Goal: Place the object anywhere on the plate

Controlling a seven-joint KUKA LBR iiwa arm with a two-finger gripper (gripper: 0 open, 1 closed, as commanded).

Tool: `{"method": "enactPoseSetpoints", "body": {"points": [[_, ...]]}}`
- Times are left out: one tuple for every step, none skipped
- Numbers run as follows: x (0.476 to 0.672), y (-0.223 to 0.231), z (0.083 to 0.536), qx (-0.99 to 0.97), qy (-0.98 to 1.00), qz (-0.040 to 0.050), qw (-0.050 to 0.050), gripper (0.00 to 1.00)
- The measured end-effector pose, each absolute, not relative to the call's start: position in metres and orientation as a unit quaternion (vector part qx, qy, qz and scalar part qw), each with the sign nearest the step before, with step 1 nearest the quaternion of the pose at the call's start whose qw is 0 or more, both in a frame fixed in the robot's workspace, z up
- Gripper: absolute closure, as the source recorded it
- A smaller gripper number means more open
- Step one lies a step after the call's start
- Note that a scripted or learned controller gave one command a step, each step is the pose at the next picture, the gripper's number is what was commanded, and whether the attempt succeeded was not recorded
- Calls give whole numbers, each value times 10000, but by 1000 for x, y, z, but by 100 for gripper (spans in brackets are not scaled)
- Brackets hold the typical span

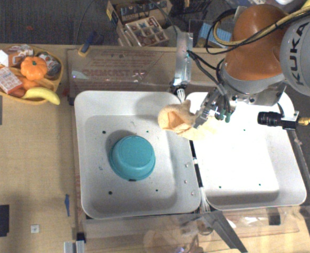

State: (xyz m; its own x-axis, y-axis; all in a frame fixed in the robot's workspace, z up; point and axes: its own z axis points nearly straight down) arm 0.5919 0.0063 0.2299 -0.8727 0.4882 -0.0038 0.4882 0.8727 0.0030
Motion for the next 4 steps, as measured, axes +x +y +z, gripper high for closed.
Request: {"method": "enactPoseSetpoints", "body": {"points": [[562, 51, 225, 563, 9984, 9, 12, 100], [551, 91, 228, 11, 10000, 8, 12, 100], [534, 146, 226, -13, 10000, 10, 10, 100], [504, 188, 225, -17, 10000, 8, 4, 100]]}}
